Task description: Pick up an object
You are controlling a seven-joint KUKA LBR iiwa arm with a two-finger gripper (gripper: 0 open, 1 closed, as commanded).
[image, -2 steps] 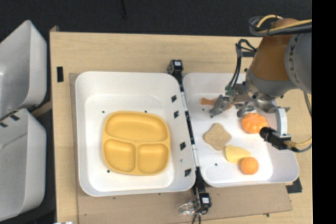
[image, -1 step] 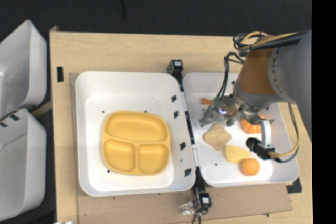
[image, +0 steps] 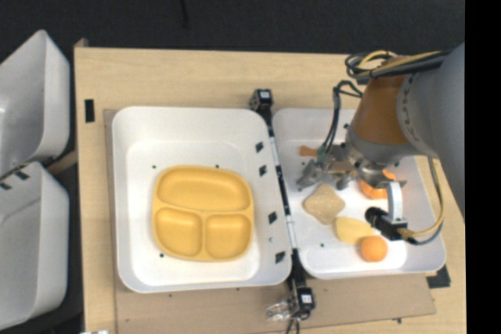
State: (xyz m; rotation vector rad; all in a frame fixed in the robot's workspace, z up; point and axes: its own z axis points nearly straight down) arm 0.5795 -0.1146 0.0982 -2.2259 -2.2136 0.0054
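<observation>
Two shallow white bins sit side by side on the wooden surface (image: 94, 168); the left bin (image: 125, 168) holds one yellow three-compartment plate (image: 203, 212); the right bin (image: 313, 266) holds the small things the task could take. The arm (image: 407, 102) reaches in from the right and the claw (image: 329, 168) hangs low over the upper middle of the right bin, just above a tan, flat, bread-like piece (image: 323, 205); whether the claw is released or clenched I cannot tell, since the wrist hides the tips, and nothing can be seen held.

Counted in the right bin: one tan flat piece, near the bin's centre; one pale yellow rounded piece (image: 352, 228) touching or just beside it to the lower right; one orange ball-like fruit (image: 374, 248) near the bin's front edge; one more orange piece (image: 371, 188) partly hidden under the wrist; and a small brownish sliver (image: 308, 150) near the claw, too small to name.

All look like toy food, so probably light and fairly stiff. The tan piece lies flat and thin, likely hard to get under; its edges across the narrow width seem the best hold. The orange ball is round and may roll or slip out of a pinch; squarely across its middle would be safest. The yellow piece looks smooth, likewise slippery.
</observation>
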